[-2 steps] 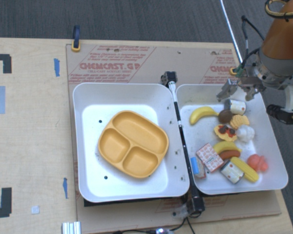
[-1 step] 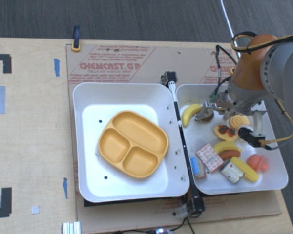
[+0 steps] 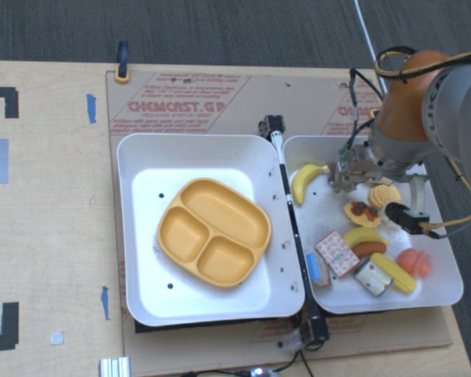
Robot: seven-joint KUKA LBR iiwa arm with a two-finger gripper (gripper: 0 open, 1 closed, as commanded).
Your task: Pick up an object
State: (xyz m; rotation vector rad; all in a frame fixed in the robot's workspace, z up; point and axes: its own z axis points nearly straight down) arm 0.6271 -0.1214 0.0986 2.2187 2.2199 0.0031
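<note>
Yellow banana [image 3: 306,181] (seemingly untouched) beside claw [image 3: 344,181]

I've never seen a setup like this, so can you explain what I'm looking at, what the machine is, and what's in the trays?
This is one camera looking down at a slant on a bench. The grey and orange shape at right is a robot arm, reaching in over the right bin. Its gripper hangs low in that bin, beside a banana. I can't see anything between its fingers. That bin holds toy food: a hot dog, a red-and-white box, corn and others. The left bin holds a yellow divided plate.
</note>
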